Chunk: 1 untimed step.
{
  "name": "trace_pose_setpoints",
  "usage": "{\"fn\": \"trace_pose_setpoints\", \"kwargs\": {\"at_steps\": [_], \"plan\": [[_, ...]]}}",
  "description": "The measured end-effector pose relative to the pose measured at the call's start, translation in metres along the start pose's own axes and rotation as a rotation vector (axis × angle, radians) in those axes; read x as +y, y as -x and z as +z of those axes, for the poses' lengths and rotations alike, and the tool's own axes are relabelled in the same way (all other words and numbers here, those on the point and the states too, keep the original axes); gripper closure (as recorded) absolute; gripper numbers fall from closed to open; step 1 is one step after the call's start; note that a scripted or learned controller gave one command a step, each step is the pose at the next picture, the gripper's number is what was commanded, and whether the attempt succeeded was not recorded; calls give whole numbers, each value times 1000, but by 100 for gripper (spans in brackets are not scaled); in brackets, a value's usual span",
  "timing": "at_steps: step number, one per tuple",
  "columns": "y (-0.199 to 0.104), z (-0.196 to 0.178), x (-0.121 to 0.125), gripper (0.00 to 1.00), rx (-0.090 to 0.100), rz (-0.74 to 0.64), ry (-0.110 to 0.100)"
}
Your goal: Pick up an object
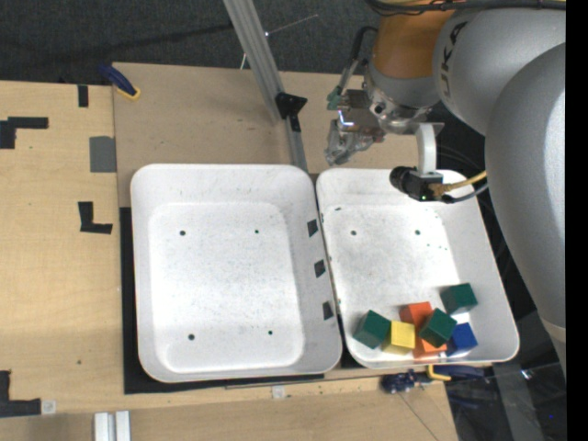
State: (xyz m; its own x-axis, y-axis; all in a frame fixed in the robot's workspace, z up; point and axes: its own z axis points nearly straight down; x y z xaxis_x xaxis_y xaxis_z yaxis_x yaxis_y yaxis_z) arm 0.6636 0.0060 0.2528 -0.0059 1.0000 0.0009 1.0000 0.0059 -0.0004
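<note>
A cluster of small matte cubes, green (pixel 373 328), yellow (pixel 401 335), orange (pixel 416 315) and blue (pixel 462 338), is seen in the near corner of the smooth white right bin (pixel 386 246), well apart from the metallic gripper (pixel 347 143) poised above its far rim, whose grip cannot be told.

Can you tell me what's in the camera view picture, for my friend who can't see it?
A big grey robot arm with an orange band reaches in from the right, its tool hanging above the far edge of the right white bin. Small green, yellow, orange and blue blocks are bunched in that bin's near corner. The left white bin sits right beside it on a wooden bench.
</note>
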Motion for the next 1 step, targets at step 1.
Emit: {"fn": "trace_pose_setpoints", "kwargs": {"at_steps": [1], "plan": [[-51,17,0,100,-1,0,-3]]}}
